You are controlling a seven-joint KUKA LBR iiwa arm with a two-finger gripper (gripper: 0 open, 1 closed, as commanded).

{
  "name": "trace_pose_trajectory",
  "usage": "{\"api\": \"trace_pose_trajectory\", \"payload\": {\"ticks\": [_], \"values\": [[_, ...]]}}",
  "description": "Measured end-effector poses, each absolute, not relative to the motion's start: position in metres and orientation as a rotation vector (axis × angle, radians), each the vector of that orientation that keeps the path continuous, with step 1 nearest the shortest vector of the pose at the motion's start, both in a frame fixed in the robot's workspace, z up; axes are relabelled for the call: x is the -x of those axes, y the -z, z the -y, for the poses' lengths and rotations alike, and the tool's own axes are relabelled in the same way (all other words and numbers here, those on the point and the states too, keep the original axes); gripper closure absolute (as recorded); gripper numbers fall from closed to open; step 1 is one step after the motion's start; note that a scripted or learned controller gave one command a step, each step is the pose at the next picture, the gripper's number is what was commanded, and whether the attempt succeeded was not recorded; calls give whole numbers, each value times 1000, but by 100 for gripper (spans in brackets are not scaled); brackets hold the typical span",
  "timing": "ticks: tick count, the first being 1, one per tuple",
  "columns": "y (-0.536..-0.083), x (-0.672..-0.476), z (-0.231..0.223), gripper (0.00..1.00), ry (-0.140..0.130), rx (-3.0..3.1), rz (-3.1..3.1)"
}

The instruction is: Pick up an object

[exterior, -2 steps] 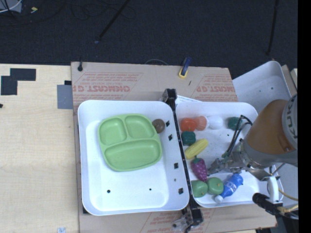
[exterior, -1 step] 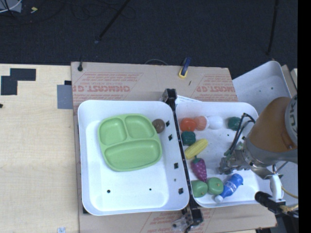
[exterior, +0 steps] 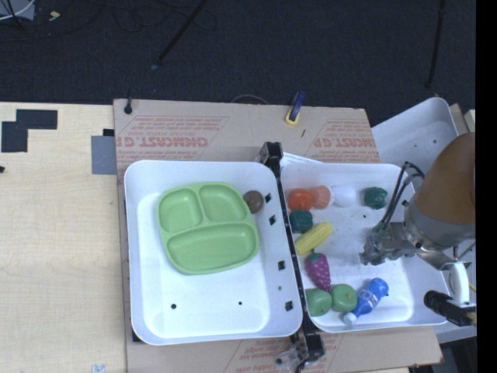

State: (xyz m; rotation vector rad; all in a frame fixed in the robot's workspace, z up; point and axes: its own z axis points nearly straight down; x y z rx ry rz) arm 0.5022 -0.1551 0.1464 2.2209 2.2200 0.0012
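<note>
Camera view: gripper low in right bin, fingers' state impossible to tell.
Just below: blue bottle, white cap, lying tilted beside green apple.

Both white bins look like smooth, slightly glossy plastic. The green plate is matt plastic. Under them lies brown printed cardboard, and the tabletop looks like pale wood.

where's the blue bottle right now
The blue bottle lies in the right bin, near its front edge, just right of two green fruits.
</note>
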Motion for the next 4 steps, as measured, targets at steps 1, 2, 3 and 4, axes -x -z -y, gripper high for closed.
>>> {"api": "trace_pose_trajectory", "payload": {"ticks": [1,2,3,4], "values": [[-189,-506,153,100,-1,-2221,-2221],[-230,-507,153,100,-2,-2220,-2221],[-224,-551,110,100,-1,-2218,-2226],[-225,-576,72,100,-1,-2219,-2226]]}}
